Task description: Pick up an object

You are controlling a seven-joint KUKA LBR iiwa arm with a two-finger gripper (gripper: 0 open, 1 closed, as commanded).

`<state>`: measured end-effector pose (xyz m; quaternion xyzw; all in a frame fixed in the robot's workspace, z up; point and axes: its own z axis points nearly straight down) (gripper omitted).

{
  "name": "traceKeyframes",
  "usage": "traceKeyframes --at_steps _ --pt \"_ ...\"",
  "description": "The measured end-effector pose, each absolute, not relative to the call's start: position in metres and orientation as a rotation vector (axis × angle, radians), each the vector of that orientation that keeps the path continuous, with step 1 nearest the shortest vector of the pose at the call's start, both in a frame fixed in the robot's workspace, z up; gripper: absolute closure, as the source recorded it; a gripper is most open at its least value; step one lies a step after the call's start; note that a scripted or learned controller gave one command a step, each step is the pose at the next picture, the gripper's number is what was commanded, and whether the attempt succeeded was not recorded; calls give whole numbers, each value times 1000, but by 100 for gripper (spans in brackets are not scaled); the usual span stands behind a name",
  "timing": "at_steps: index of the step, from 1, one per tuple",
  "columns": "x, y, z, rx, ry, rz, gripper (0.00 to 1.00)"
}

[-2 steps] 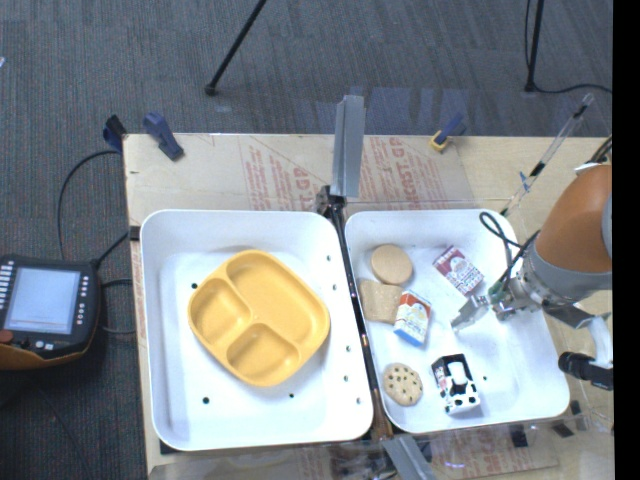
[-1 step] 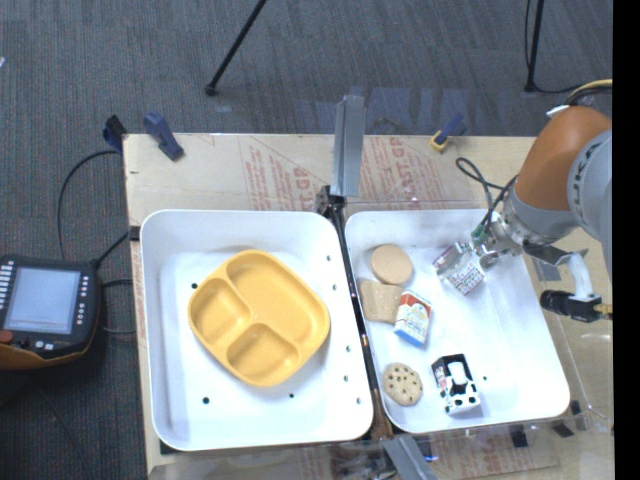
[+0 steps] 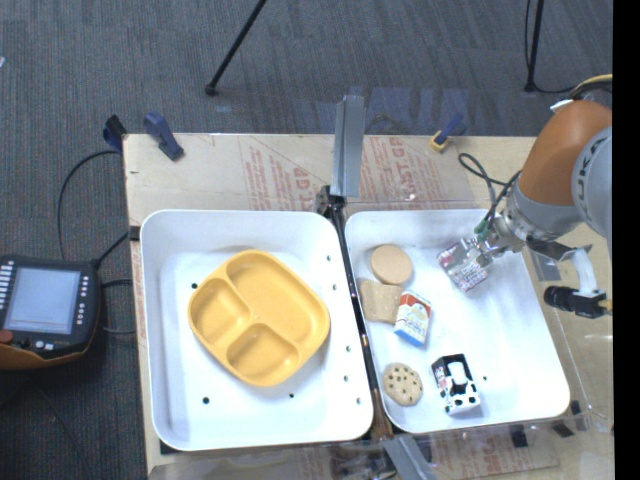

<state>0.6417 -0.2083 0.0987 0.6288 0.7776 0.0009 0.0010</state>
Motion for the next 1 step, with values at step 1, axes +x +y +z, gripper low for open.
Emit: traceKeyframes --at_steps 1 --pt "648 -144 196 1824 2546 10 100"
